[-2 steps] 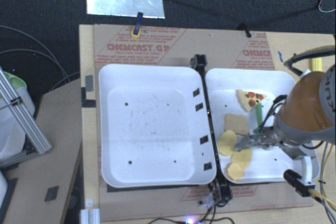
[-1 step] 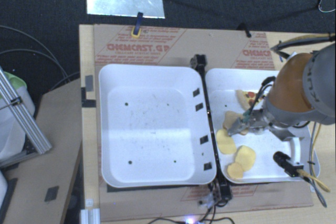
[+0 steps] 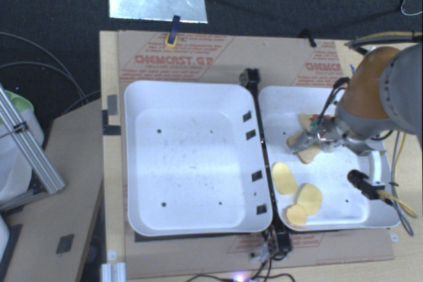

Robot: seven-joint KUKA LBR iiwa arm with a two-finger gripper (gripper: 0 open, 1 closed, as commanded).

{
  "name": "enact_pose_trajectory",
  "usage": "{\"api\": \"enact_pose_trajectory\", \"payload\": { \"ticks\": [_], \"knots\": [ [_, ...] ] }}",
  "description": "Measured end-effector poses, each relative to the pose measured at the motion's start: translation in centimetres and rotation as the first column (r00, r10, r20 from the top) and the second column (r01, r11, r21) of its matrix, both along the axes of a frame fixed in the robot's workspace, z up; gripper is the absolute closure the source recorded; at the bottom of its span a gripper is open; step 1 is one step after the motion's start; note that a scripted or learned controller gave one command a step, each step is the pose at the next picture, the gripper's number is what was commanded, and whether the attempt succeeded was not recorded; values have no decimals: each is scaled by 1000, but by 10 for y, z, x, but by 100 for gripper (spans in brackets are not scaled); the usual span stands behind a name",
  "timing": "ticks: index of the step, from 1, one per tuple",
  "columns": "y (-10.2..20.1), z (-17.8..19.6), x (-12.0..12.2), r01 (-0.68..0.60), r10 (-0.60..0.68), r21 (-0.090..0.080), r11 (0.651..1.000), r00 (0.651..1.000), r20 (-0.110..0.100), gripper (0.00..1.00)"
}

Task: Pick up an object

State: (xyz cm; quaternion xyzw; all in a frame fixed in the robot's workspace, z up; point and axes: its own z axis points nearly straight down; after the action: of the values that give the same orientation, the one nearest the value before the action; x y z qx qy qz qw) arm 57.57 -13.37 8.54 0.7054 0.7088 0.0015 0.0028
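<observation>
- The grey arm with its orange band comes in from the right side and bends down into the right bin
- The jaws are low over the middle of this bin, towards its left half; if they are wide or narrow I cannot tell, the metal parts hide it
- A tan piece lies directly at the tip of the jaws, and it seems to touch them; I cannot tell if it is between them
- A second tan bit shows just behind the jaws; it may be part of the same thing, this is not clear
- Three pale yellow flat pieces lie in the front left corner of the right bin: one nearest to the jaws, one beside it, and one at the front wall
- The left bin stands just beside, on the same surface
</observation>
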Motion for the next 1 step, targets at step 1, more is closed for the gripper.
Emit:
{"api": "enact_pose_trajectory", "payload": {
  "ticks": [1],
  "knots": [
    [1, 11, -1, 0, 0, 1, 1000, 1000, 1, 100]
  ]
}}
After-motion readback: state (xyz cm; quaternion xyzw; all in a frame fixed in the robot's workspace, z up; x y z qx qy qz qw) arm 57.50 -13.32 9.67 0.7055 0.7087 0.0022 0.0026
